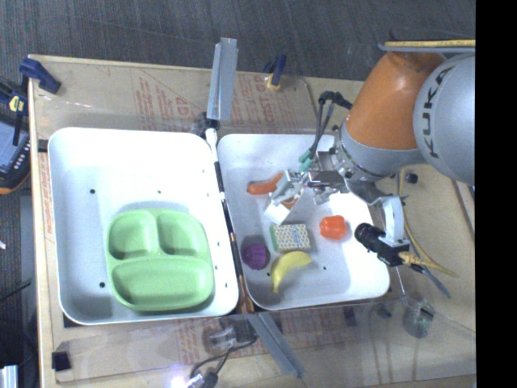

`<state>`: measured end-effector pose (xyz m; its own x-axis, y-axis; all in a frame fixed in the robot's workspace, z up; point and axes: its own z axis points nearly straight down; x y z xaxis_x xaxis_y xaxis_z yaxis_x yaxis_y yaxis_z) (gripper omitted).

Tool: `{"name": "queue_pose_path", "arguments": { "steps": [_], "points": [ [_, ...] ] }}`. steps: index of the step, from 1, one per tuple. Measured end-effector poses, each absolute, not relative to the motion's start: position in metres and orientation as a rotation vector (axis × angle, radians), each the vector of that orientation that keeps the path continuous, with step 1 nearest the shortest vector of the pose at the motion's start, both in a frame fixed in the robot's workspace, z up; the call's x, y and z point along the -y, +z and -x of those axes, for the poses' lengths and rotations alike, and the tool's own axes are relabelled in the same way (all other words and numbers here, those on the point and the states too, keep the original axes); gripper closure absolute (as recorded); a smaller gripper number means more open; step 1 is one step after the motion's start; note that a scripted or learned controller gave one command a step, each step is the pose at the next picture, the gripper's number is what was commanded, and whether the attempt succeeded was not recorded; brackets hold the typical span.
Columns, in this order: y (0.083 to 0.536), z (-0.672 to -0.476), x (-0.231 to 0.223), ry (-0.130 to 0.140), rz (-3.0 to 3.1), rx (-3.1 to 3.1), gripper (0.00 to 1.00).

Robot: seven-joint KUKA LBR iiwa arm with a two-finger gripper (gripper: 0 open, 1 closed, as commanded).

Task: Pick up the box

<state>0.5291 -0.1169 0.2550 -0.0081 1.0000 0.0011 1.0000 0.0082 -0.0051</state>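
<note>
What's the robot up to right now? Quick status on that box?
Gripper low in right bin, just above box. Box flat, not held. Banana, purple fruit, orange fruit crowd it.

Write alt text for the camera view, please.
The arm's tool hangs low over the right bin, above a patterned box, with a banana, purple fruit and orange fruit nearby. The left bin holds a green divided tray.

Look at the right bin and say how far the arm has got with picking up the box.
Done: the arm has reached into the right bin, its pincer low by the carrot. In hand: apparently lining up; I cannot see anything held. Left: the box lies flat on the bin floor between the plum, banana and tomato; gripping and lifting remain.
</note>
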Motion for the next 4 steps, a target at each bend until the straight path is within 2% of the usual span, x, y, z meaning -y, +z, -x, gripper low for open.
{"name": "queue_pose_path", "arguments": {
  "steps": [1,2,3,4],
  "points": [
    [0.218,-0.526,0.161,0.006,2.185,2.252,0.00],
    [0.095,-0.530,0.158,-0.005,1.906,2.503,0.00],
    [0.096,-0.589,0.169,-0.002,2.002,2.431,0.00],
    [0.096,-0.588,0.192,-0.006,1.941,2.480,0.00]
  ]
}}
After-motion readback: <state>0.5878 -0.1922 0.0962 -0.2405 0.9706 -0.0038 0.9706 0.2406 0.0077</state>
